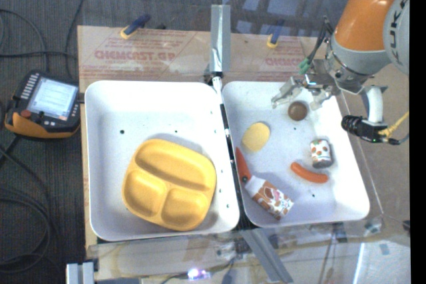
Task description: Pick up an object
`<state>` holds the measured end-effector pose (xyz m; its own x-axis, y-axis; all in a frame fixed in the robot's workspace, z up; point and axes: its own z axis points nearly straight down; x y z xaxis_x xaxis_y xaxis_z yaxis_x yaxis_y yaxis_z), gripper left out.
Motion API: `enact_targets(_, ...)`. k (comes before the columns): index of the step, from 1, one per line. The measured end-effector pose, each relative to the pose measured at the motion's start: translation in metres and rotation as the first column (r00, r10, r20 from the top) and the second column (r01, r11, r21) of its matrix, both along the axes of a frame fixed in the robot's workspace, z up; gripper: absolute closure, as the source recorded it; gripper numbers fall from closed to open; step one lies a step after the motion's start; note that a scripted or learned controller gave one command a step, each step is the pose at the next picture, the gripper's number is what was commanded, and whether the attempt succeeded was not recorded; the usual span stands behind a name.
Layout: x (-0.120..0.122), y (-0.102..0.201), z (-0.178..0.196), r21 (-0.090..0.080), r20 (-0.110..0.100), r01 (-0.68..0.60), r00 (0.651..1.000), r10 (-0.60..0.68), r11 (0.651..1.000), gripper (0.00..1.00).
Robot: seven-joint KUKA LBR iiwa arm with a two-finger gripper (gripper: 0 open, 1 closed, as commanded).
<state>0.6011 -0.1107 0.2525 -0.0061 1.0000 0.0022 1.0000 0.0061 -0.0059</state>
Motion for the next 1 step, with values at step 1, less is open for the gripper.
enact_targets(1,-0.0587,-0.0628,-0.0533,0.0,0.001,-0.122,0.993,0.122,0.993,0.0)
